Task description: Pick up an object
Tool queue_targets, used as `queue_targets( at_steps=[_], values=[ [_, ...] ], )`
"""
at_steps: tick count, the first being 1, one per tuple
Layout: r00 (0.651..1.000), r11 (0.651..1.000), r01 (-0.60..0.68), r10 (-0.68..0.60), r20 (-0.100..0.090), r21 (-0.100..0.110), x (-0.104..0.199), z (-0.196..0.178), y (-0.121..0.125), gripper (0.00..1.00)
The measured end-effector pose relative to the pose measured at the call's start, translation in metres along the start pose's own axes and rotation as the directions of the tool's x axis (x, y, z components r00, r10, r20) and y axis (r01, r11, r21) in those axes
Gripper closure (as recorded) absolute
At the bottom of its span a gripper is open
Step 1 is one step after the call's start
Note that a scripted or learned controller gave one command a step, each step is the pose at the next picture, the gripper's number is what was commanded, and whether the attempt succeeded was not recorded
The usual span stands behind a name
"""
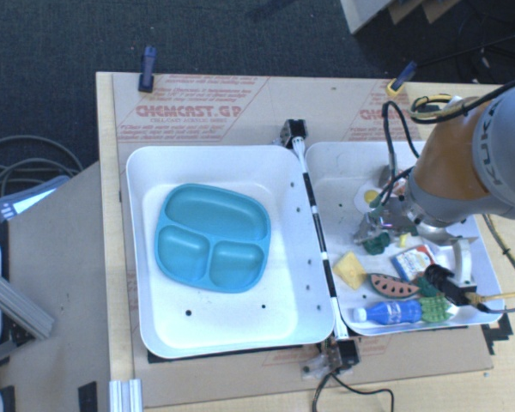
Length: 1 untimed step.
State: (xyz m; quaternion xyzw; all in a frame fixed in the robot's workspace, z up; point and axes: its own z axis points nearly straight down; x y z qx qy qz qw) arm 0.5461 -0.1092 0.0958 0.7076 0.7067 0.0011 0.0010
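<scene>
Item 1. The blue bottle [393, 314] lies on its side at the near rim of the right bin [343, 166], just in front of the yellow wedge [350, 270] and to its right. A green block [436, 309] sits against the bottle's far end. A watermelon-slice toy [393, 286] lies just right of the wedge.

Item 2. The gripper [373, 230] is down inside the right bin, just behind the wedge and slightly right of it. A small dark green item [378, 245] sits directly at its tip, between gripper and wedge. Whether the gripper is released or clenched cannot be told from this slant, and nothing can be confirmed as grasped.

Item 3. The left bin [154, 316], well to the left of the wedge, holds a blue divided plate [213, 237].

Assessment: you are at the grasp step, with the dark green item the likely target. It appears to be resting on the bin floor, so the lift is not yet done. The next move calls for a firm closure on that item, then a straight rise clear of the wedge and the crowded toys. Check the hold before you count it.
</scene>
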Motion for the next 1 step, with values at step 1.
queue_targets(
  at_steps=[1],
  values=[
    [1.0, 1.0, 0.002, -0.002, -0.001, 0.002, 0.0815, -0.089, -0.0182, 1.0]
  ],
)
